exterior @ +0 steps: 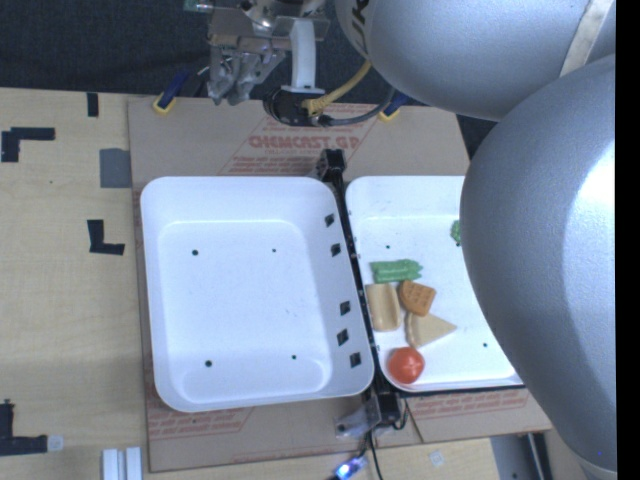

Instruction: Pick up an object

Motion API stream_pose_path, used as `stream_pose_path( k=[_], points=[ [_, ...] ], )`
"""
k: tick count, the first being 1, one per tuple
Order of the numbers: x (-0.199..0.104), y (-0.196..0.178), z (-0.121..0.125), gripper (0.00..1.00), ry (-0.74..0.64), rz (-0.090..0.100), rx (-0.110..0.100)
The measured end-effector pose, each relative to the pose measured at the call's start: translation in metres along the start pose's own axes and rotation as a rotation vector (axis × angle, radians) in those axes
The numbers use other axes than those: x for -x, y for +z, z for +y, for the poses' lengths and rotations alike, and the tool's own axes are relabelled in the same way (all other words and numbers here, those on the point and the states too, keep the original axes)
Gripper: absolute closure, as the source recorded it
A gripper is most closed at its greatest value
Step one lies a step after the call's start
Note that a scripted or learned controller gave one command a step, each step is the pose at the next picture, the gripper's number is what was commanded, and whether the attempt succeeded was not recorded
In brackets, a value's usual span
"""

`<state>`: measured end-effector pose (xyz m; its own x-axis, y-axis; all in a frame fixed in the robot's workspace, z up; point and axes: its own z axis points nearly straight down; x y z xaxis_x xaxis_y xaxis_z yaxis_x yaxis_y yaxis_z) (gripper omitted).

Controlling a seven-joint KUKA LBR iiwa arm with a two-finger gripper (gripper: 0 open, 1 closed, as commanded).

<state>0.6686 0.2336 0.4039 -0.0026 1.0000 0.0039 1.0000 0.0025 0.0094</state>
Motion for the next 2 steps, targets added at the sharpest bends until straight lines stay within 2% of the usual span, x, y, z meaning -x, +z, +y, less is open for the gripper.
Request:
stream_pose_path(
  k=[1,2],
  points=[
    [0.055,-0.045,0.0,1.0,0.005,-0.004,-0.006],
    [-0.003,-0.044,0.0,1.0,-0.003,-0.004,-0.009]
  ],
)
